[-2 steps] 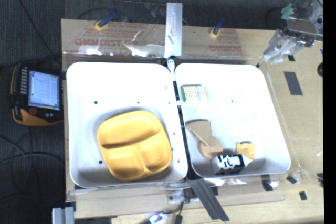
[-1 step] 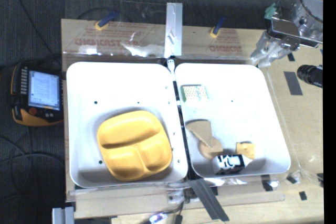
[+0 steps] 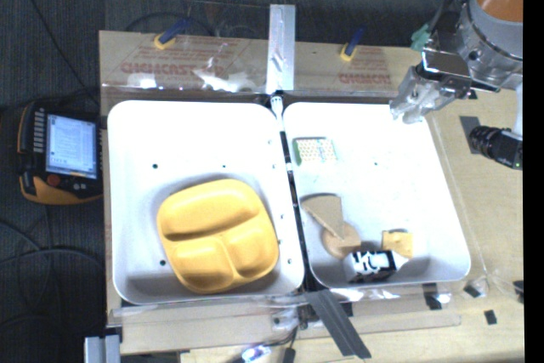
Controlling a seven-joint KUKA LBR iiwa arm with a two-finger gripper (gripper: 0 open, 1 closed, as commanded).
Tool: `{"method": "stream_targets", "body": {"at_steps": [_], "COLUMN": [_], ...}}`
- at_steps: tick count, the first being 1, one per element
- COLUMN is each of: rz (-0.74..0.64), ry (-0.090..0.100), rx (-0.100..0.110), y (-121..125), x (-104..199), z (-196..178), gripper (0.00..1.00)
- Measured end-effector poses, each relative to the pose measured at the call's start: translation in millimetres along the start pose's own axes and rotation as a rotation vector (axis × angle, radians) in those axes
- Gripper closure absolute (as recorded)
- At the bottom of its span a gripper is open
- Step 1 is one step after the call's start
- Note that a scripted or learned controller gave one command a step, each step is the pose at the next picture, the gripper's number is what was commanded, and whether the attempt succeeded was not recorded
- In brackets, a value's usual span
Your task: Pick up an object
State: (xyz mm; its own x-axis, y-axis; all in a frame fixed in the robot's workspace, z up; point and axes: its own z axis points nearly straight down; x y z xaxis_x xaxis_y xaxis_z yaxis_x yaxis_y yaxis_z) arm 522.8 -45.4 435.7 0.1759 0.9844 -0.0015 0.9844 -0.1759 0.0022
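Above the right bin's (image 3: 442, 183) far corner the hand (image 3: 410, 108) is hovering, holding nothing; whether it's apart, I can't tell. It's probably lining up for the small things (image 3: 361, 246) below.

Divided tray (image 3: 218, 231) in left bin (image 3: 136, 132); spoon (image 3: 327, 224) in right bin (image 3: 425, 174).

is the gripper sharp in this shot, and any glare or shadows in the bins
In the camera view the gripper looks soft and pale, slightly blurred; the yellow tray is sharp, casting a dark shadow at its lower-left edge; the right bin floor is bright, nearly washed out; clear plastic sheeting behind the bins shows glare.
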Motion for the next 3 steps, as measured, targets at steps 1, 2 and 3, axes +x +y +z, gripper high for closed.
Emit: {"method": "stream_targets", "body": {"at_steps": [1,2,3], "rz": [-0.001,-0.002,-0.003], "ry": [-0.002,-0.003,-0.004], "rx": [0.000,0.001,0.002], "y": [1.0,2.0,3.1], "x": [0.4,0.8,1.1], "z": [-9.2,-18.2,-27.2], "gripper": [1.00,1.00,1.00]}}
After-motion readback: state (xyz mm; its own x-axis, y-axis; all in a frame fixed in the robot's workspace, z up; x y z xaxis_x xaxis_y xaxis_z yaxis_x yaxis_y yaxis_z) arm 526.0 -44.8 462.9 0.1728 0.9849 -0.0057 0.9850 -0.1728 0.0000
